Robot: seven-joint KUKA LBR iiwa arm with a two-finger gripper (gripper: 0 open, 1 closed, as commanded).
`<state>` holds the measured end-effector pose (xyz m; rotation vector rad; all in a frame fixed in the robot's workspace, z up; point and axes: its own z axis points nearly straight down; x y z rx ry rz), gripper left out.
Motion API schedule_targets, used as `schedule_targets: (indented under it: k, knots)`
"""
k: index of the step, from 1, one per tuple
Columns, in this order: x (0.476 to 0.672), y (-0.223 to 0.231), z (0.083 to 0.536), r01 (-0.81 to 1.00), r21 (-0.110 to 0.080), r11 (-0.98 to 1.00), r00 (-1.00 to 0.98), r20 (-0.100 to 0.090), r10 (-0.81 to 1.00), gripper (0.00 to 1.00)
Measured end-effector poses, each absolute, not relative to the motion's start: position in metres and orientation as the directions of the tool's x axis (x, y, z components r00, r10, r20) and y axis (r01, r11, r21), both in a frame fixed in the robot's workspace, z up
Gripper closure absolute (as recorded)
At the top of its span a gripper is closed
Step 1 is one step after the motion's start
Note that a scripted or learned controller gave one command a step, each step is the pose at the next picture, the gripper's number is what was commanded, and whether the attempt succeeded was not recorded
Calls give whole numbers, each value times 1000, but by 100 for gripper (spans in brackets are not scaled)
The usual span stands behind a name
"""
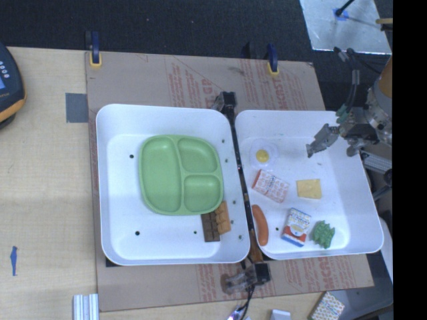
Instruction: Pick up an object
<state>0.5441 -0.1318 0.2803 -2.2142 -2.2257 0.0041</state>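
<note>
Camera view: gripper (335,144) above right bin (360,199)

Bright overhead light, white bins glaring, slightly soft.

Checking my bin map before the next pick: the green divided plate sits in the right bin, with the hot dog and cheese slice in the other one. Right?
Not quite. The camera view shows the green plate in the left bin; the hot dog and cheese slice lie in the right bin.

Wooden bench (47,199), dark floor (187,12)
</note>
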Motion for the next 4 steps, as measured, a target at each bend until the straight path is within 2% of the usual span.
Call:
schedule_targets:
  k: [1, 2, 3, 4]
  knots:
    - [547, -67, 186, 1000, -13, 11, -11, 3, 1000, 0]
    - [574, -45, 192, 1000, -1, 9, -9, -1, 1000, 0]
    - [506, -111, 86, 1000, -17, -2, 2, -1, 1000, 0]
    - [575, -92, 93, 1000, 2, 8, -8, 0, 1000, 0]
